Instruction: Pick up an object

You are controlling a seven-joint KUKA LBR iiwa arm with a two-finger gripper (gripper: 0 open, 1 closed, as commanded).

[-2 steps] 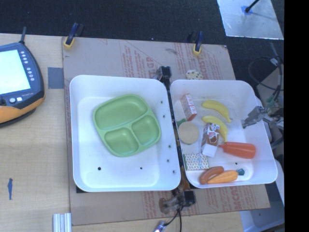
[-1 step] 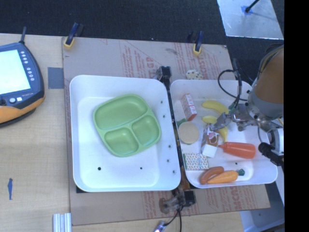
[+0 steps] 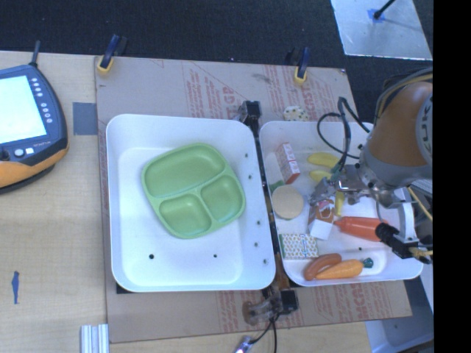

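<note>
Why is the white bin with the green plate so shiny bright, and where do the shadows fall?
In the camera view, strong light from above washes the left bin out to near plain white, so its rim barely stands out; the green plate keeps its colour, with soft shade inside its three compartments. The arm darkens the right bin beneath it, and the small toys there look slightly blurry.

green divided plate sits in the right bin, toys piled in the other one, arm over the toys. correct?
Not quite. The camera view shows the green divided plate in the left bin, not the right. The rest holds: the toys are piled in the right bin, with the arm over them.
</note>
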